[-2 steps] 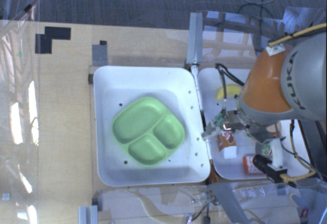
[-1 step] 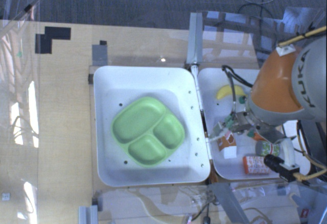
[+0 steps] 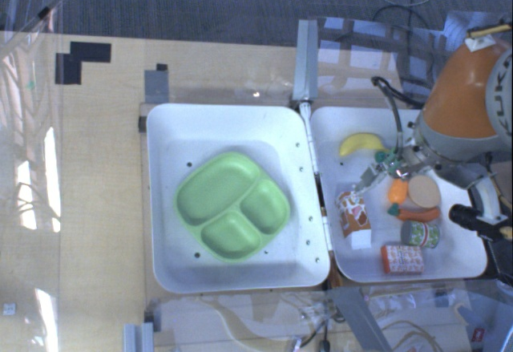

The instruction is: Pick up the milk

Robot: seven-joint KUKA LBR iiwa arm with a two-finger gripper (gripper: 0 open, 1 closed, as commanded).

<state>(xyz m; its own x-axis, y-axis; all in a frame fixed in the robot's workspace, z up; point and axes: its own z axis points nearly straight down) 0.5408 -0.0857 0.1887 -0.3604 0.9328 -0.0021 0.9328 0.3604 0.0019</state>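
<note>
The milk (image 3: 353, 219) is a small carton with an orange-brown print and a white end. It lies in the left part of the right bin (image 3: 473, 262), close to the divider between the bins. My gripper (image 3: 370, 179) hangs over the right bin, just up and to the right of the carton's upper end, pointing down-left at it. A small gap separates the two, and nothing shows in the gripper. The grey arm with its orange band (image 3: 469, 98) comes in from the upper right.
A banana (image 3: 360, 143) lies at the back of the right bin. An orange (image 3: 397, 192), a tan round item (image 3: 424, 192), a carrot (image 3: 418, 214) and two cans (image 3: 402, 259) crowd its right half. The left bin (image 3: 168, 134) holds a green divided plate (image 3: 232, 204).
</note>
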